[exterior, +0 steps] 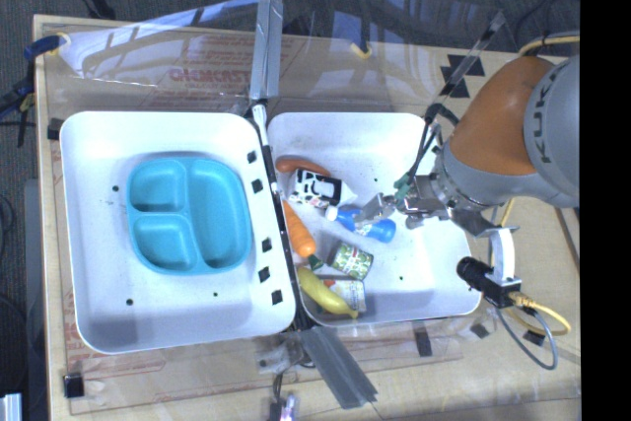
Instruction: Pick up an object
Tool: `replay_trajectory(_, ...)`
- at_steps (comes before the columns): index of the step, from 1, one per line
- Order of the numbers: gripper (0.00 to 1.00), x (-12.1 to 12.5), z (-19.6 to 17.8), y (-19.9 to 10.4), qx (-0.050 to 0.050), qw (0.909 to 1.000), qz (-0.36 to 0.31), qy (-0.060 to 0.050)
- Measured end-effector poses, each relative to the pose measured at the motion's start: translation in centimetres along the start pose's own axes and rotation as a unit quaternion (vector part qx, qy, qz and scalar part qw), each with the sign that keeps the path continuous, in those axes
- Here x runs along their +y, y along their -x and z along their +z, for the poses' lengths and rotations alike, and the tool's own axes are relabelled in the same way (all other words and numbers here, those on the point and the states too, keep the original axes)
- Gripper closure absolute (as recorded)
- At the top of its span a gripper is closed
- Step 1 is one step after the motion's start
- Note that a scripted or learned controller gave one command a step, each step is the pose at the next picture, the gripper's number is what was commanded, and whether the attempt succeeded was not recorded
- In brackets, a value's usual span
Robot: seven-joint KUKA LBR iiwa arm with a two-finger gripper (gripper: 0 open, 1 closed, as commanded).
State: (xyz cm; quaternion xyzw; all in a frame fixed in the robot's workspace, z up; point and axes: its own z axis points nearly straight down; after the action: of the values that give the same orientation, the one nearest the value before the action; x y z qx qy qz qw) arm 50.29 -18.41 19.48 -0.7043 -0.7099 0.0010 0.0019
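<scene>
My arm (518,128) comes in from the right, its far side cut off by the frame edge. The left bin (89,212) holds a blue divided plate (189,214) with three compartments. The right bin (434,286) holds a heap along its left side: a banana (325,294) at the near wall, a carrot (299,230) beside the divider, a green can (349,260), a black-and-white item (314,187) I can't identify, with something orange-red (294,165) half hidden behind it. My claw (378,209) hangs low just beside a small blue bottle (365,224); its shape is blurred, so whether it's spread or pinching I cannot tell.
</scene>
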Motion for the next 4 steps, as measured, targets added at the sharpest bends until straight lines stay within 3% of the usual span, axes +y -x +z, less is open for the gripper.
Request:
replay_trajectory(1,0.0,5.7,9.2,2.4,0.0,0.9981,0.061,0.002)
replay_trajectory(2,0.0,0.2,10.0,-3.1,-0.005,0.9999,0.007,0.006)
replay_trajectory(3,0.0,-1.9,9.9,-0.3,-0.002,0.9992,-0.04,0.009)
replay_trajectory(4,0.0,0.1,6.0,-2.6,0.0,0.9979,0.064,0.002)
